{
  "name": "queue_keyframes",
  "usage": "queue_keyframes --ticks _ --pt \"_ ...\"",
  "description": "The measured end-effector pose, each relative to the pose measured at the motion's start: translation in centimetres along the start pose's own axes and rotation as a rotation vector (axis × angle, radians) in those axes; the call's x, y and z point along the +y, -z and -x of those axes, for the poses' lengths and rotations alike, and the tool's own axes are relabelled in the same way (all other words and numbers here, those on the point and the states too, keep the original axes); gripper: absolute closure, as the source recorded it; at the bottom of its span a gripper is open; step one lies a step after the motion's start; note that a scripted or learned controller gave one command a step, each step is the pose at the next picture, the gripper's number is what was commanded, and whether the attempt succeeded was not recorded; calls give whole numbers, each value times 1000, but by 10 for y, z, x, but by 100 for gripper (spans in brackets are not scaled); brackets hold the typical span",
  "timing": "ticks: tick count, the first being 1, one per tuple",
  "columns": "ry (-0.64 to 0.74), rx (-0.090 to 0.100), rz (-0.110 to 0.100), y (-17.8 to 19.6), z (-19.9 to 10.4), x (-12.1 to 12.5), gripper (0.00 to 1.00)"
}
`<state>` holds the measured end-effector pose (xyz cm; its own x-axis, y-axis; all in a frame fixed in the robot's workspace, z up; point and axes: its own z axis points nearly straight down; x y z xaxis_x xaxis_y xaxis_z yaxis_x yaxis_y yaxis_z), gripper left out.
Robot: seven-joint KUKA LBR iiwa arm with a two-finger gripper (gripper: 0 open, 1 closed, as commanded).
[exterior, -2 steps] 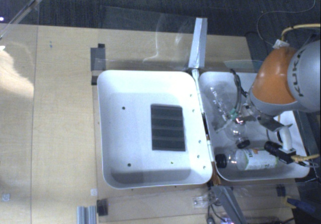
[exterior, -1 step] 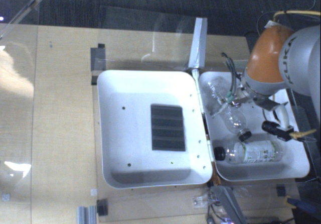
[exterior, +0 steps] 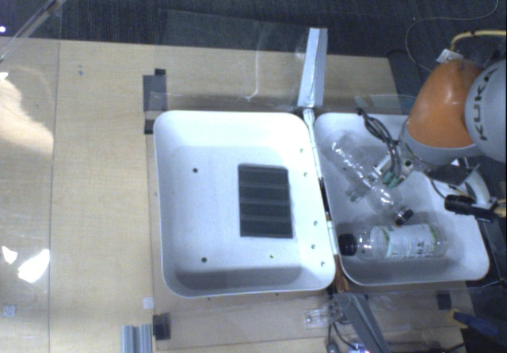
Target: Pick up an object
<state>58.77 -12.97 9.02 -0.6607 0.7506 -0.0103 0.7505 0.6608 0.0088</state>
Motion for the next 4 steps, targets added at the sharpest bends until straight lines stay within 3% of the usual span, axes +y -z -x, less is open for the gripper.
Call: queue_keyframes --ticks 1,2,3,4 --pt "48 -1 -15 -1 0 26 0" --pt "63 18 -25 -3 11 49 0" --pt "65 11 -15 9 12 54 100" --pt "131 4 -1 96 12 93 100"
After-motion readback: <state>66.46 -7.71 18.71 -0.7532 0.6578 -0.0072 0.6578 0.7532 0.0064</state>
